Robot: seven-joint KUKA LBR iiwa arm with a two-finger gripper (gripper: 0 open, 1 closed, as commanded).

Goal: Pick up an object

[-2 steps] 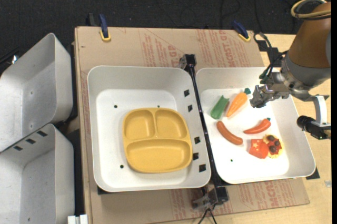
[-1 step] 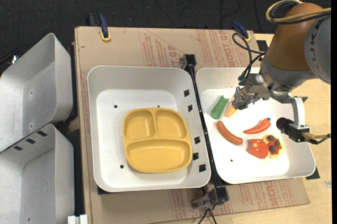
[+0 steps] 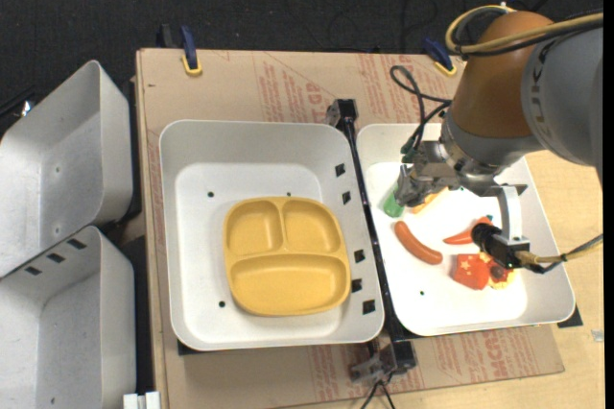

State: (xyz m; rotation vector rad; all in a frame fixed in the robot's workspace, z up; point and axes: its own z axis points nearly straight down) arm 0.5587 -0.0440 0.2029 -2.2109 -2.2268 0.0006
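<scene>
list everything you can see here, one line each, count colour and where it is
white bins: 2, white, side by side on the bench
divided plate: 1, yellow, in the left bin
sausage: 1, red-brown, near the middle of the right bin
green piece: 1, green, right bin by its left wall, partly under the gripper
carrot-like piece: 1, orange-red, right bin, right of the sausage
red piece: 1, red, right bin toward the front
clamps: 2, blue and yellow, at the bench's far edge
arm: 1, grey with orange band, over the right bin
gripper: 1, dark, low over the green piece
</scene>
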